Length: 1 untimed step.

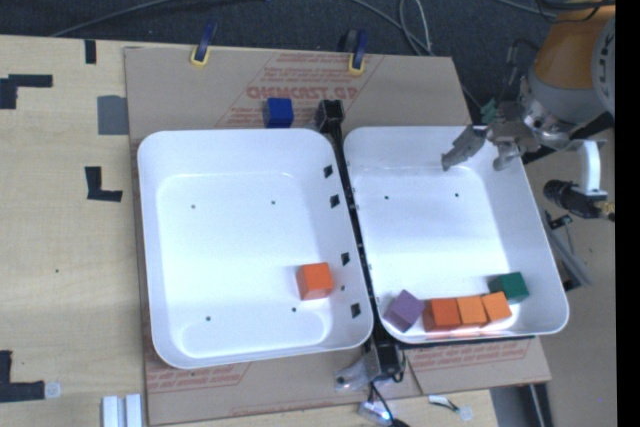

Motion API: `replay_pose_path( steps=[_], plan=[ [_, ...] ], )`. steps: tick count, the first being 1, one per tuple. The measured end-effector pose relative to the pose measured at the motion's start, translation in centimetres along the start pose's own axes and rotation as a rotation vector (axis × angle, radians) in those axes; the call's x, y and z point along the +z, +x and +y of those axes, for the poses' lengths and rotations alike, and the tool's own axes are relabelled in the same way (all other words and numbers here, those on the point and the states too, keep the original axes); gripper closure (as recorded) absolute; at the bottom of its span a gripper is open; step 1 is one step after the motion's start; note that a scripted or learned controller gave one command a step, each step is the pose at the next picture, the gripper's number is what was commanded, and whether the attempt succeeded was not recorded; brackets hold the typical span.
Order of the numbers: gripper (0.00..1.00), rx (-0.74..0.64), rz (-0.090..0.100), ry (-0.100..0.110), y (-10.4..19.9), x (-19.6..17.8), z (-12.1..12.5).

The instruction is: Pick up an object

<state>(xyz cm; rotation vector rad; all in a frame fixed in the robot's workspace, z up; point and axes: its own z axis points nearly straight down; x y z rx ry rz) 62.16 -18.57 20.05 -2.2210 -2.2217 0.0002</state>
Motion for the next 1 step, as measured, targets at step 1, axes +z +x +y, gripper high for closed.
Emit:
replay_pose_path(
  steps=[1],
  plan=[
    [0.00, 0.017, 0.000, 0.000, -0.25, -0.83, 1.27]
  ],
)
